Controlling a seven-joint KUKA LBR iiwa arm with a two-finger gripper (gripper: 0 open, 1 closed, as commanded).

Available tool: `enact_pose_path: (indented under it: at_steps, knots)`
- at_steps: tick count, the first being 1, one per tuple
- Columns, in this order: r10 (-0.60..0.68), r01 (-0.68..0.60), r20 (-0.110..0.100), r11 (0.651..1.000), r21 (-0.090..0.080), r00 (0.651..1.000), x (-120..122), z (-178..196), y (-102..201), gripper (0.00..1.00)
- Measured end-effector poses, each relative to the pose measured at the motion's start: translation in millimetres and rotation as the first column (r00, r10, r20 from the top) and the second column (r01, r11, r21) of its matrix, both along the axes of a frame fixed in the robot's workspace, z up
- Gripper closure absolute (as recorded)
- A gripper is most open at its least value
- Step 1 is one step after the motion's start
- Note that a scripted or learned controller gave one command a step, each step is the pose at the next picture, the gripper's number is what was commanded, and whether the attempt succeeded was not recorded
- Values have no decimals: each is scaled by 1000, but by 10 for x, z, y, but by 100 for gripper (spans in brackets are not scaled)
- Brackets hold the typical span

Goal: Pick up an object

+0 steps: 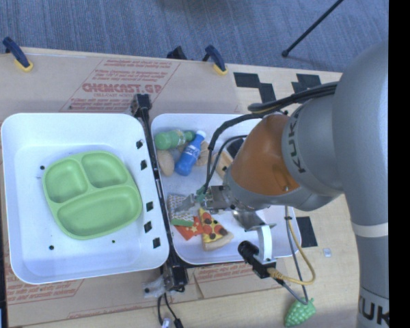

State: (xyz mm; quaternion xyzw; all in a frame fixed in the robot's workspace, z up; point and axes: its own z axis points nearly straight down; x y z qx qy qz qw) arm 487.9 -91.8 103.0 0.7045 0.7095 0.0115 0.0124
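My gripper hangs low over the left part of the right bin, with the grey and orange arm covering the bin's middle. Just below the gripper lie a toy pizza slice and a red and green piece. Farther back in the same bin are a blue bottle, a green bottle and a tan piece. No object shows in the gripper.
In the left bin lies a green divided plate. A black divider with clips runs between the bins. A green toy grape bunch lies on the bench at the front right, beside a yellow cable.
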Motion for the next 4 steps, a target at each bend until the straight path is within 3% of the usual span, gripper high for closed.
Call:
enact_pose_path:
  at_steps: [1,2,3,4]
  knots:
    - [7,-7,-3,1000,1,1000,1,91,4,100]
    - [8,-8,-3,1000,0,1000,0,91,5,0]
    - [-2,2,-37,1000,2,999,486,15,-173,0]
    - [-2,2,-37,1000,3,999,1129,-114,-116,0]
